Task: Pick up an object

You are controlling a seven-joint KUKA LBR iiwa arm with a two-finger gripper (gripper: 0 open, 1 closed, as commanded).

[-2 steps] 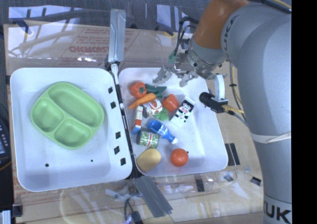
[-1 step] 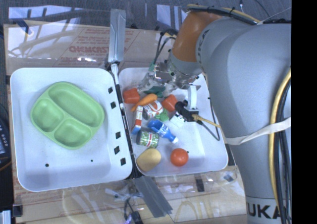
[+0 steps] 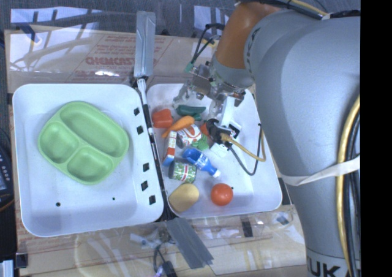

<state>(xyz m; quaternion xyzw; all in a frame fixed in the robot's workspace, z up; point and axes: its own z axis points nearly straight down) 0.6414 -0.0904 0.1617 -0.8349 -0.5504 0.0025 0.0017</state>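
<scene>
**A:** Starting from the biggest things, you have the grey arm (image 3: 306, 104) reaching in from the right over the right bin (image 3: 266, 187), and the left bin (image 3: 30, 208) beside it on the table (image 3: 79, 55) carrying a green divided plate (image 3: 84, 141). All the small goods lie in the right bin.

**B:** Where is your pincer, and what is it doing?

**A:** Your pincer (image 3: 199, 95) hangs low over the far end of the right bin, just above a dark green piece (image 3: 190, 110). Whether it is released or clenched, I cannot tell, since the wrist covers that part.

**B:** Which item would you take?

**A:** The toy carrot (image 3: 177, 125), I'd judge. It lies near the bin's left wall, just beside an orange-red block (image 3: 162, 117). It looks light, stiff and rather slick plastic, so you should close across its thick middle, not the tapered tip. Its long axis runs at a slant, the high end toward the pincer, the low end toward the divider.

**B:** Anything easier?

**A:** The tomato (image 3: 222, 193) and the potato (image 3: 184, 197) sit apart at the near end, both round and likely to roll. The blue bottle (image 3: 200, 161) points toward the tomato, long axis slanting down and right, and touches a green can (image 3: 184, 171).
</scene>
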